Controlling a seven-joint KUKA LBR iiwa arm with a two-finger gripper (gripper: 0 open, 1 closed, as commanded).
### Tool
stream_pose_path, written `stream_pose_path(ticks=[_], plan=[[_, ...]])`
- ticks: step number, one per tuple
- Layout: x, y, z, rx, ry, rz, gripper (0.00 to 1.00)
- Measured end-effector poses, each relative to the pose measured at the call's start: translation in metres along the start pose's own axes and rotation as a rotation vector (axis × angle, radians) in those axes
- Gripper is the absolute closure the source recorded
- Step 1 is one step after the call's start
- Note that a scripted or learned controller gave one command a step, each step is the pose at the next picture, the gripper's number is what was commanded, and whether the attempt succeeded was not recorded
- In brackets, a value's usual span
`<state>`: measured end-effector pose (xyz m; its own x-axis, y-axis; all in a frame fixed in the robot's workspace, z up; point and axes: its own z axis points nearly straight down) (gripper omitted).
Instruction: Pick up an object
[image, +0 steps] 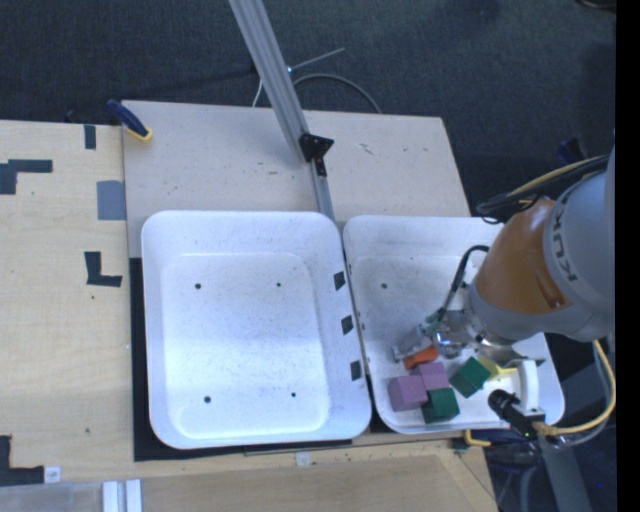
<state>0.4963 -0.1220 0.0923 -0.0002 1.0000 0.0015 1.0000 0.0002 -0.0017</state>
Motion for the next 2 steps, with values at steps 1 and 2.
stream_pose_path(ticks=[1, 2], plan=[[0.001, -0.001, -0.009, 0.001, 0.000, -0.001, 1.00], [0.065, 0.005, -0.103, -0.007, 0.001, -0.007, 1.00]])
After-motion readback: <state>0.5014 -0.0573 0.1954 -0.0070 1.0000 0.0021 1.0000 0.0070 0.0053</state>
